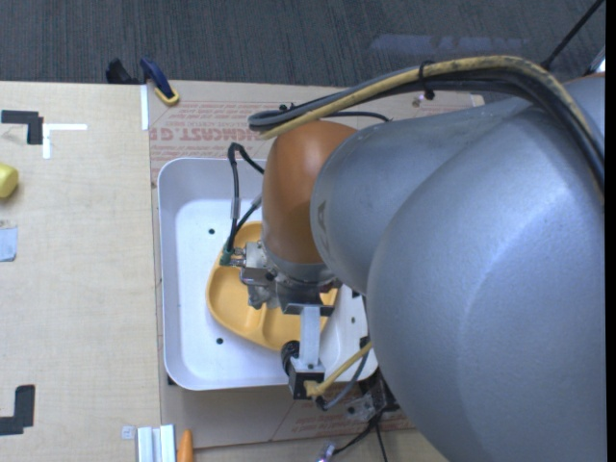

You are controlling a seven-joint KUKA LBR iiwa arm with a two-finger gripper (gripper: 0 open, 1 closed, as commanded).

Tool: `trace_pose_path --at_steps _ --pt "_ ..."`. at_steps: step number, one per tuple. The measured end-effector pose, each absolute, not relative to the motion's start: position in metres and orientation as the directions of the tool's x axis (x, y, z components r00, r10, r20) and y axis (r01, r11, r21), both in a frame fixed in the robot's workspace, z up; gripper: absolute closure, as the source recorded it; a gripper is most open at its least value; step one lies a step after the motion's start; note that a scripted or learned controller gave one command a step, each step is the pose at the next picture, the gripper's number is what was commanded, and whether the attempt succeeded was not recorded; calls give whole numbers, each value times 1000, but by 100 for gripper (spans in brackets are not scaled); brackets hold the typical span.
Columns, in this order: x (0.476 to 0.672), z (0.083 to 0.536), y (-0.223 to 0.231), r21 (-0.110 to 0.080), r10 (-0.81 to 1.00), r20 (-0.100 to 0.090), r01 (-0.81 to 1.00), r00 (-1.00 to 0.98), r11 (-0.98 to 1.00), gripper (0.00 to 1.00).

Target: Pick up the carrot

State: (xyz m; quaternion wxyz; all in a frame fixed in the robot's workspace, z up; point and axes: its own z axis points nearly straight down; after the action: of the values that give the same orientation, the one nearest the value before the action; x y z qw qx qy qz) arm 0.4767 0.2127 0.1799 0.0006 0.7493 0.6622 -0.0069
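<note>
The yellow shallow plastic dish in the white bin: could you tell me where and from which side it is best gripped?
Probably the yellow shallow dish's left rim: a thin curved edge lying bare in the white bin. Come down from above on that side and pinch across the rim. The grey arm covers its middle and right.

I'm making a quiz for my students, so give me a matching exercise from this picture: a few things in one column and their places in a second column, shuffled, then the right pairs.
Things:
1. yellow curved plastic dish
2. small yellow rounded object
3. blue-handled clamp with a yellow tip
4. orange band of the grey arm

Places:
A. at the left edge, on the pale wooden bench
B. above the bin, over its middle
C. inside the shallow white bin
D. at the bench's far edge, beyond the bin's top left corner

Pairs: 1-C, 2-A, 3-D, 4-B
</note>
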Motion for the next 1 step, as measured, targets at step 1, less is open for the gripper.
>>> trace_pose_path --at_steps 1 --pt "477 182 227 -2 903 -7 903 430 -430 100"
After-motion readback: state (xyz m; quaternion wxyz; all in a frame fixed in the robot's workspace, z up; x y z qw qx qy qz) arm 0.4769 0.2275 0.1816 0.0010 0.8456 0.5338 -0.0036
